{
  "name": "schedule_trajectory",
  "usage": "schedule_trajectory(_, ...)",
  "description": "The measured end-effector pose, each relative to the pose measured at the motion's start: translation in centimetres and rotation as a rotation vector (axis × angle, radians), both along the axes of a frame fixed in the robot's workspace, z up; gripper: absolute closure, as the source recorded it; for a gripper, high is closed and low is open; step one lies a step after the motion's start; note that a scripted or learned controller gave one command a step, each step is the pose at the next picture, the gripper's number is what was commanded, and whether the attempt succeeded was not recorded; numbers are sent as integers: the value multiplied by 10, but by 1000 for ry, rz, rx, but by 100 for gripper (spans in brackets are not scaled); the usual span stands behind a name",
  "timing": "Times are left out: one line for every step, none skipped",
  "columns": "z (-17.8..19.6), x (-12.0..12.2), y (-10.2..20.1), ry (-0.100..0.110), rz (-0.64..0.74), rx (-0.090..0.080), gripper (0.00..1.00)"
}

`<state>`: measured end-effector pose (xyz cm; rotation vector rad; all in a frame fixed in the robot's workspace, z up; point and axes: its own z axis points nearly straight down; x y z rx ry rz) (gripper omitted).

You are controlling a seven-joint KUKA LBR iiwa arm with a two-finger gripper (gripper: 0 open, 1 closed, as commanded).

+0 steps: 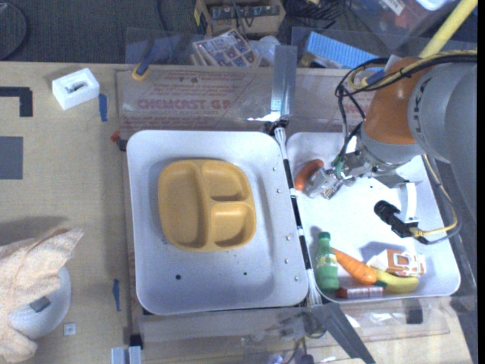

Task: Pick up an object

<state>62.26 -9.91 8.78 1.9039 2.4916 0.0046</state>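
My gripper (327,185) hangs over the upper left part of the right bin (447,264), tilted toward the bin's left wall. An orange-red rounded object (307,173) lies just left of it, close to the fingertips; whether they touch is unclear. Lower in the same bin lie a green bottle (326,260), an orange carrot (356,265), a yellow banana (400,282) and a small orange-and-white box (402,262). A red stick-shaped item (362,292) rests along the front wall.
The left bin (144,165) holds a yellow divided plate (206,203). A black cable connector (394,217) dangles over the right bin's middle. A crumpled cloth (34,260) and a white box (76,88) sit on the bench at left.
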Motion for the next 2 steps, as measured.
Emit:
schedule_trajectory(12, 2, 1, -6, 4, -1, 100)
schedule_trajectory(99, 45, 15, 2, -48, 0, 100)
